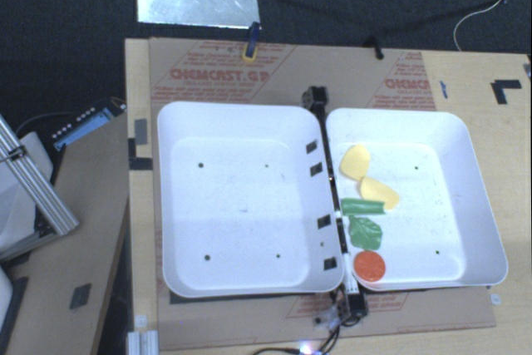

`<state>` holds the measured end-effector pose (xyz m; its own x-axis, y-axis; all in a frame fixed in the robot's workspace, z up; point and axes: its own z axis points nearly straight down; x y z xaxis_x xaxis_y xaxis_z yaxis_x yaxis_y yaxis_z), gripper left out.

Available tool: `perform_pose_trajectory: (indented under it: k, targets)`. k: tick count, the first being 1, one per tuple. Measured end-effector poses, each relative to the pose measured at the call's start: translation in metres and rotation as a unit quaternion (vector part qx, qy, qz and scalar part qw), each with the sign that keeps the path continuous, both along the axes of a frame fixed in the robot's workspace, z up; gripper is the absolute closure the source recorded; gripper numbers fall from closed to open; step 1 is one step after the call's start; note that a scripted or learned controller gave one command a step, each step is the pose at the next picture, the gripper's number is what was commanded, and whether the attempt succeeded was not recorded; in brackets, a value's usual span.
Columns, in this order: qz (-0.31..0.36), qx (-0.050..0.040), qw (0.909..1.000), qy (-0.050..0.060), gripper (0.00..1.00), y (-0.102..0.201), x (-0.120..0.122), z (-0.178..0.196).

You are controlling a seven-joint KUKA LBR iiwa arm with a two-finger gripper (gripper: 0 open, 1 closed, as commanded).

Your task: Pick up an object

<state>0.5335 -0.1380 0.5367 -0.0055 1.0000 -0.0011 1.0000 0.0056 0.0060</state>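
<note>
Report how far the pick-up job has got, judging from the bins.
Nothing looks done yet: all the pieces lie in the right bin, along its left side: two yellow pieces, a green strip, a green leaf-shaped piece and an orange disc. Nothing is in hand. Still left: the whole pick, meaning approach, grasp and lift of one piece.

The metal frame is cut off at the left edge.

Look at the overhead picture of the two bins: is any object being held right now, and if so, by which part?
Nothing is held. The yellow pieces, green pieces and orange disc all lie loose on the floor of the right bin.
</note>
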Motion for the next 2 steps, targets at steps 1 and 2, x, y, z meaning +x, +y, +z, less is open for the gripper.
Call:
perform_pose_trajectory:
  k: [1, 2]
  targets:
    - [0.000, 0.0006, 1.0000, 0.001, 1.00, 0.0136, -0.0481, -0.0009]
    - [-0.001, 0.0003, 1.0000, 0.001, 1.00, 0.0186, -0.0469, -0.0015]
